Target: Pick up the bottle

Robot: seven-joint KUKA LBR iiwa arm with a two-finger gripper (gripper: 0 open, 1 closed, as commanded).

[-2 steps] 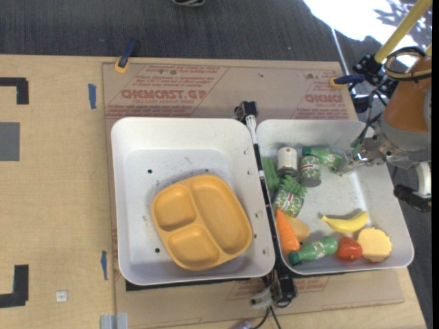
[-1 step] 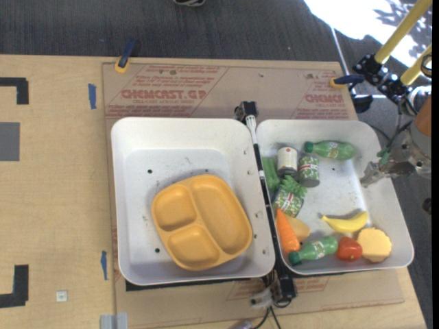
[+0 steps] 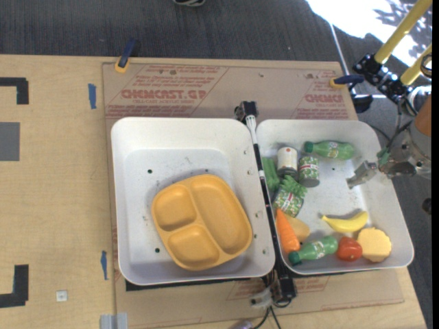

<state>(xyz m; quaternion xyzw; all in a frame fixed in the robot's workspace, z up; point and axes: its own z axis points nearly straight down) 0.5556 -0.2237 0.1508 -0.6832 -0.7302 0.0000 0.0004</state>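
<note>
Dark carpet runs behind the cardboard-topped bench [image 3: 62, 184], and sunlight spills in at the far right where the grey arm comes reaching over. Its metal end effector [image 3: 362, 175] hangs over the right edge of the right-hand shallow white bin [image 3: 401, 214], and whether it is spread or pinched together I honestly cannot tell from here; nothing shows in its grip.

Now the bit that matters: just up and to the left of it lies a green plastic bottle with a white label [image 3: 330, 149], on its side near the bin's far wall, long axis running almost straight left to right, cap end pointing left. That looks the nearer target. A second green bottle [image 3: 313, 249] lies near the bin's front, tilted, cap toward the lower left, tucked between an orange carrot [image 3: 287, 230] and a red tomato [image 3: 349, 249], below a yellow banana [image 3: 346, 221]. Crowded down there, I'd say.
</note>
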